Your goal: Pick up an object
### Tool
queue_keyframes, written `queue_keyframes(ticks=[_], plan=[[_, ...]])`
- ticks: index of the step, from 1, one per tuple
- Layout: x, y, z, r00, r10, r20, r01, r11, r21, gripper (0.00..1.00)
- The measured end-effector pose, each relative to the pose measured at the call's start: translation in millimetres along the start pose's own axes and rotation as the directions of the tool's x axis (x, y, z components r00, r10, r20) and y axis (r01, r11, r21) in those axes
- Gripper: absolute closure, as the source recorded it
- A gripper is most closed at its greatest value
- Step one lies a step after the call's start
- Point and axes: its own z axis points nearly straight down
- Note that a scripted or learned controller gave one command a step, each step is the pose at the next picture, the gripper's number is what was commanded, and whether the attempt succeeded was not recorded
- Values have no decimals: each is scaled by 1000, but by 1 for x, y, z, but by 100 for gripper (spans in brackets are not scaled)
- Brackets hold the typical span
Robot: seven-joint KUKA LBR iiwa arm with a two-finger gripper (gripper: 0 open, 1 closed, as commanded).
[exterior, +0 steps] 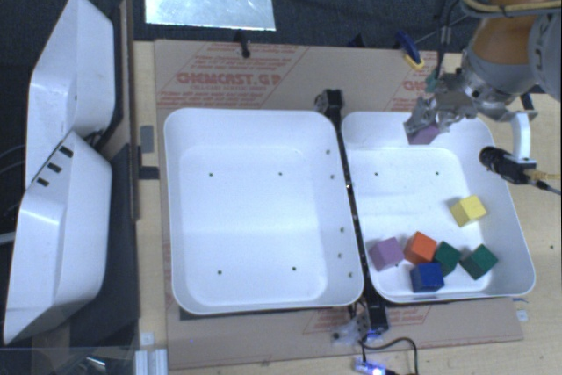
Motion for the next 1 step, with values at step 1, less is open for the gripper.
queue_keyframes(ticks=[1], plan=[[61,38,-20,1000,0,-1,0,1000,8,100]])
